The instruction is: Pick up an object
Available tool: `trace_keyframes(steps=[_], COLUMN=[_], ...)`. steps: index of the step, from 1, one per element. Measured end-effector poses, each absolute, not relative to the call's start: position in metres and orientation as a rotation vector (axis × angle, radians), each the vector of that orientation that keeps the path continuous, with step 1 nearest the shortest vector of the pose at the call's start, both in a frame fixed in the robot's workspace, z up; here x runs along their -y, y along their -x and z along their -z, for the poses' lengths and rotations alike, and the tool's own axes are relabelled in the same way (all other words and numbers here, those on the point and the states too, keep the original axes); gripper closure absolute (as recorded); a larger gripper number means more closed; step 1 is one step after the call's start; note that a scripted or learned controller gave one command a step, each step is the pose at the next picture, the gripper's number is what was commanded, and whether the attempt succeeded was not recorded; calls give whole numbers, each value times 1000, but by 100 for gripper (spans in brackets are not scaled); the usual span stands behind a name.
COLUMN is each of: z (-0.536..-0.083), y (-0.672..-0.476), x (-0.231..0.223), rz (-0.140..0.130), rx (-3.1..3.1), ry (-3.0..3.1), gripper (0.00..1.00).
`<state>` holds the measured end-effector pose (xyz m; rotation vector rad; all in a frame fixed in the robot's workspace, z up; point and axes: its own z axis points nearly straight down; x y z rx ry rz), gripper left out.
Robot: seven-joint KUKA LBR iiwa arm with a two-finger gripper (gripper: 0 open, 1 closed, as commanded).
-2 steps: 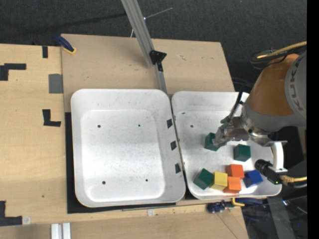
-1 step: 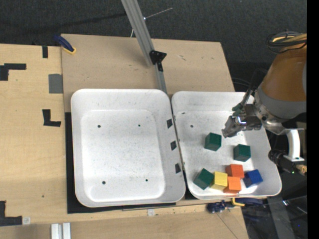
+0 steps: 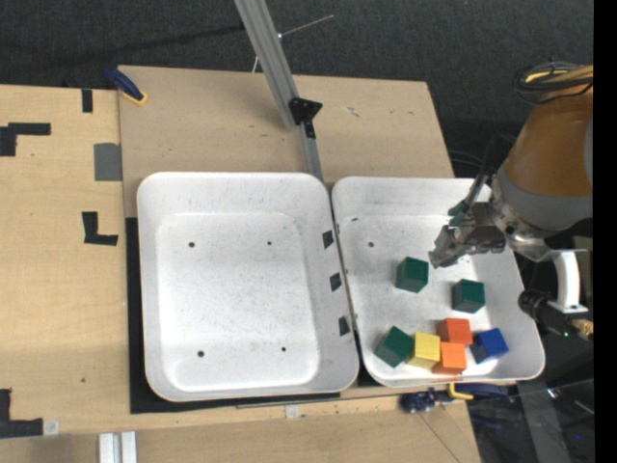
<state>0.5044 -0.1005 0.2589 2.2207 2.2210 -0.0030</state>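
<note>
Two shallow white bins stand side by side on the wooden bench. The left bin has a bare speckled floor with four small dark dots. The right bin holds several small blocks. One dark green cube lies near the middle of this bin, and a second green cube lies to its right, a little apart. At the near edge there is a tight group: a third green cube, a yellow cube touching it, two orange cubes just beside the yellow one, and a blue cube at the right end.

The gripper hangs over the right bin, just above and to the right of the middle green cube, between the two separate green cubes. No block is seen between its parts.

A grey metal bar crosses the bench at a slant from the top and ends between the two bins. Black tape marks lie on the lighter board at the left. The floor around is dark.

The gripper's tip is small and blurred against the bin, so I cannot tell its state. The arm is cut off at the right edge.
</note>
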Motion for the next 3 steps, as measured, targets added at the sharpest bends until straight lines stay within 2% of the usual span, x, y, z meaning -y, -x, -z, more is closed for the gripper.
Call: trace_keyframes(steps=[1,3], z=[-242,-238], y=[-509,-532], x=[51,-46], rz=[2,2], rx=[-2228,-2229], ry=[-2217,-2216], gripper=[100,100])
